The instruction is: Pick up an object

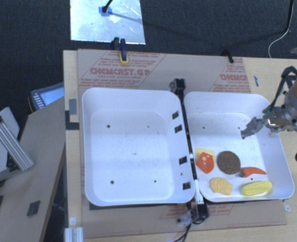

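The right bin (224, 105) holds several small toy foods near its front edge. A yellow and red wedge (205, 160) lies by the divider, with a brown round disc (229, 162) to its right. A red chili pepper (251, 172) sits further right. In front of them lie a ridged yellow piece (221, 186) and a pale yellow oblong piece (256, 188). My gripper (249, 128) hangs over the right side of this bin, behind the disc and the pepper and apart from all the objects. Nothing shows in its grasp.
The left bin (95, 105) stands next to the right one, with a black clipped divider (184, 140) between them. The arm's wrist (292, 112) reaches in over the right bin's right rim. A clamp (122, 52) sits at the back of the bench.
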Controlling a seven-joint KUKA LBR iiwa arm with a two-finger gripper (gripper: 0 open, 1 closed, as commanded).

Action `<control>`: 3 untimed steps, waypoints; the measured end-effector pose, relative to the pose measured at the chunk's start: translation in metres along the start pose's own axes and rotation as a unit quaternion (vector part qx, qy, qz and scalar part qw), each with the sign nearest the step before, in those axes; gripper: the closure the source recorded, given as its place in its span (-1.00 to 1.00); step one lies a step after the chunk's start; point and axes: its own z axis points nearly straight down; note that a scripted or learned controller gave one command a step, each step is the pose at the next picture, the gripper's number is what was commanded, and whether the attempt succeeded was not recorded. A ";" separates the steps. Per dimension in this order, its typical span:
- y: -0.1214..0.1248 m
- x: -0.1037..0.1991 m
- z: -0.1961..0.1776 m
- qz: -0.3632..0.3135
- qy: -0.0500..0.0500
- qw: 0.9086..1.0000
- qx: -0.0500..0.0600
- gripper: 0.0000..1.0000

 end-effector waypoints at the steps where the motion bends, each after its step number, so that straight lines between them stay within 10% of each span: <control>1: -0.046 0.031 0.116 0.000 0.003 1.000 0.006 -1.00; 2: -0.041 0.028 0.099 0.001 0.000 1.000 -0.001 1.00; 3: 0.031 0.056 0.052 -0.003 0.000 1.000 -0.005 1.00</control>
